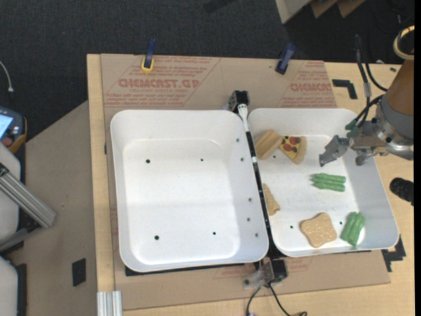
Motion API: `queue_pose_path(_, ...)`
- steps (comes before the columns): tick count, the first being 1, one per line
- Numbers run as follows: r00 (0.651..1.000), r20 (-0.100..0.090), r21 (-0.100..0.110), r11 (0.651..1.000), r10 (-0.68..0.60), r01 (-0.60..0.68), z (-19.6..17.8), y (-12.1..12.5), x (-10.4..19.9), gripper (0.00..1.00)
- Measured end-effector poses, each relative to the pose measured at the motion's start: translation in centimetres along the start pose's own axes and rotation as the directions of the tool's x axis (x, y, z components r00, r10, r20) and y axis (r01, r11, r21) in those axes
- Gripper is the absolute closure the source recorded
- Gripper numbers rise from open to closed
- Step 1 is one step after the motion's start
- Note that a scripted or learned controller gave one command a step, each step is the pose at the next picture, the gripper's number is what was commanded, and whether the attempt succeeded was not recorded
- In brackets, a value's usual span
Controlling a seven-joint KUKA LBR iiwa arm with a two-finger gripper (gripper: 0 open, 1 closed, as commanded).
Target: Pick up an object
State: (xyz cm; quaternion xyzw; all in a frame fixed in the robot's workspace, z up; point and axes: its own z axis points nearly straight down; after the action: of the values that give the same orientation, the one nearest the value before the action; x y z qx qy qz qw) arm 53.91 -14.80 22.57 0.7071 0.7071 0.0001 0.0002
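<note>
I see the gripper point(346, 151) hovering with fingers spread and nothing between them over the right bin point(378, 206), just above a green bean point(328, 182).

left bin point(131, 176) open throughout, right bin point(378, 189) crowded with toy food point(328, 182), bare patch mid-floor
</note>
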Motion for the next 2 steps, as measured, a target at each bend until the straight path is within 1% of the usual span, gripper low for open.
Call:
queue_pose_path(1,1.0,0.0,0.004,1.0,0.004,-0.004,1.35,-1.14,-4.65,0.0)
queue_pose_path(2,1.0,-0.001,0.002,1.0,0.001,-0.001,1.28,-1.04,-4.4,0.0)
